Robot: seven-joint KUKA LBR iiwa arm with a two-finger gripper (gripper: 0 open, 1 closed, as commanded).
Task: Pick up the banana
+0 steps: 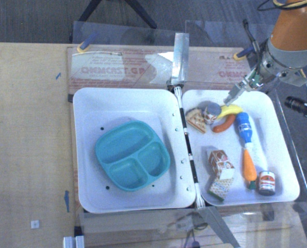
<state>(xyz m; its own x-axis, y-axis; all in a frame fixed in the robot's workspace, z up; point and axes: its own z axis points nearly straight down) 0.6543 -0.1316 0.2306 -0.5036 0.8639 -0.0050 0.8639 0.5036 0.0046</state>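
Camera view: banana [232, 110] in right bin [285, 125], touching sausage [223, 124], beside bottle [244, 128]. Gripper [235, 95] just above banana; fingers close together, grasping nothing visible. Probably light, stiff, smooth toy. Best hold across curved middle, away from neighbours.

The grey arm [292, 30] with its orange band reaches in from the upper right, wrist angled down and leftward; the slim gripper [230, 98] points diagonally down-left, its tip low at its far end
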